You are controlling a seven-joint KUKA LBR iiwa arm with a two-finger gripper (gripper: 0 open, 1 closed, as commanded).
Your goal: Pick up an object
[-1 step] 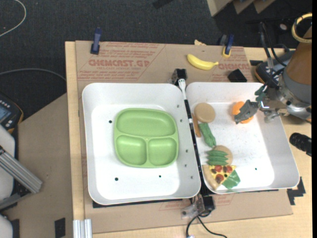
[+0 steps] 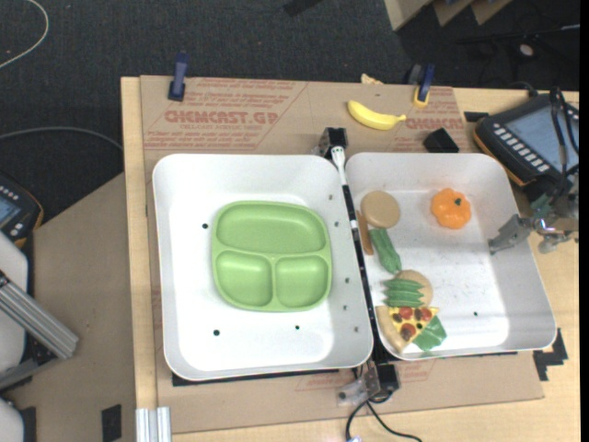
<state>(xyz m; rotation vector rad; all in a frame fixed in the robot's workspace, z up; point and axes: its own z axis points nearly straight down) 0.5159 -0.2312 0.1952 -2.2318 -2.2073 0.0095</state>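
Observation:
The right bin point(image 2: 502, 297) holds several toy foods. An orange pepper point(image 2: 451, 208) lies at its back, with a tan round cookie point(image 2: 380, 210) to its left. A green pod point(image 2: 384, 249) lies just below the cookie. Near the front left corner sit a taco with green filling point(image 2: 407, 290) and a pizza slice point(image 2: 416, 327). My gripper point(image 2: 529, 236) hangs at the bin's right rim, low over the wall, open with nothing between its fingers. It is well right of the pepper and apart from every toy.
The left bin point(image 2: 179, 247) carries a green divided plate point(image 2: 271, 254). A yellow banana point(image 2: 375, 115) lies on the board behind the right bin. A black tablet point(image 2: 525, 141) with cables sits at the right, close behind my gripper.

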